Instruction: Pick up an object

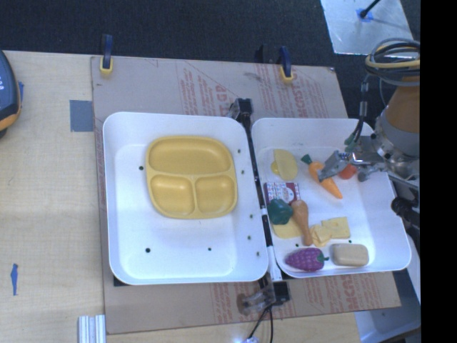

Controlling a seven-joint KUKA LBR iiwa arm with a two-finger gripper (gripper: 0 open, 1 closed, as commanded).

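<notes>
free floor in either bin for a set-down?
Left bin: bare floor in front of the yellow divided plate, down to the near rim, plus a strip along its left wall. Right bin: crowded; carrot, purple grapes, cheese and gripper leave small gaps.

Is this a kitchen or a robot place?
Probably a robot test bench, not a kitchen: two white bins clamped on cardboard, a robot arm reaching in, and toy food like a plastic carrot beside a yellow divided plate.
</notes>
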